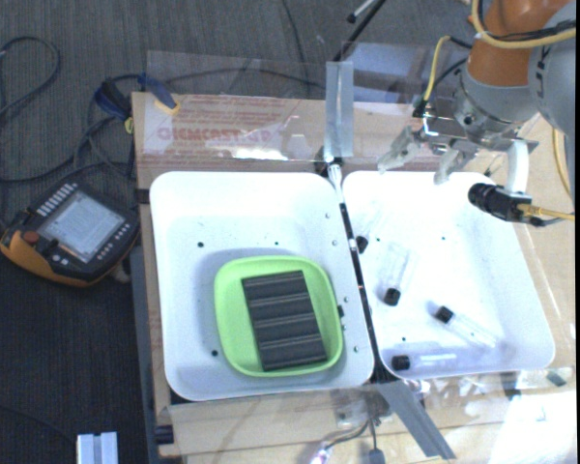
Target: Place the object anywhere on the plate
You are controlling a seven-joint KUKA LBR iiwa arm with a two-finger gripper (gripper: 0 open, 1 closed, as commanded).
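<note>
Arm pose: my arm comes in from the upper right, the orange band above the wrist, the wrist hanging over the far rim of the right bin.
End effector place: my end effector hovers above the upper part of the right bin, clear of everything lying in it.
Left bin: the left bin holds the green plate, a rounded square sitting in the near half.
Object: the dark ribbed block lies flat on the green plate, roughly centred, its long side running away from the near edge.
Right bin contents: three clear vials with black caps, one near the bin's middle left, one toward the near right, one lying along the near wall; all well apart from my end effector.
Between the bins: a metal post stands upright at the far end of the divide, just left of my wrist.
Off the desk: a teach pendant lies on the floor to the left, cables trailing from it.
End effector state: my two fingers are spread apart, with nothing between them and touching nothing.
</note>
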